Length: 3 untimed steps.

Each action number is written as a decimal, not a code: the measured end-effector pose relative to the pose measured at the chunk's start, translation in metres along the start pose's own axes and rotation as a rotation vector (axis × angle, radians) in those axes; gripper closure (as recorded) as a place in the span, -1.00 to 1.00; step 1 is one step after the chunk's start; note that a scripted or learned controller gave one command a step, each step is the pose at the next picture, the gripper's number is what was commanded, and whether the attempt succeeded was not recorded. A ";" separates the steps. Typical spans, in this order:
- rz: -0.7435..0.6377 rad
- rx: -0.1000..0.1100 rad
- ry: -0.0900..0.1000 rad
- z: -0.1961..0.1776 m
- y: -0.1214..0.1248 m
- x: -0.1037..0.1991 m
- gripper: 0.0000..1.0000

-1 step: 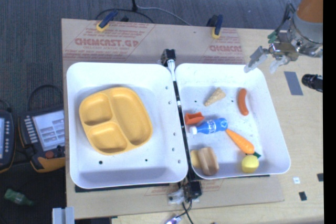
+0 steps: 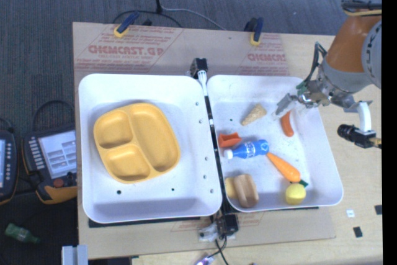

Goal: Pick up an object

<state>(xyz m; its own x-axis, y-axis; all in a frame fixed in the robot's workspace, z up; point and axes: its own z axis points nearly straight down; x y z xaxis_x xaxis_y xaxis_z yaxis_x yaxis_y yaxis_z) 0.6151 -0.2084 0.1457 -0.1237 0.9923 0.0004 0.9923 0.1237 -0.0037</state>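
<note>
Sausage (image 2: 287, 125) | upright in view, long axis near-to-far | jaws (image 2: 286, 103) above it, state unclear

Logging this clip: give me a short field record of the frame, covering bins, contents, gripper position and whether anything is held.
left bin: holds a yellow divided plate
right bin: toy carrot, blue bottle, cone, small red sausage, orange block, bread piece, yellow lemon
gripper: over the right bin's upper right part, just above the sausage
held object: none seen between the fingers
finger state: cannot tell
</note>
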 end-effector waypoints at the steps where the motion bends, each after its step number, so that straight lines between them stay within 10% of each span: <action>1: 0.041 -0.006 0.001 0.047 -0.017 -0.008 -1.00; 2: -0.083 -0.013 -0.014 0.053 -0.003 0.011 -1.00; 3: -0.083 -0.021 -0.012 0.042 -0.001 0.013 1.00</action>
<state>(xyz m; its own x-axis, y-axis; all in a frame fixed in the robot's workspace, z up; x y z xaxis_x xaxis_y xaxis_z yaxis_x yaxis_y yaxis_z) 0.6124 -0.1955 0.1040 -0.2057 0.9785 -0.0117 0.9784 0.2059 0.0164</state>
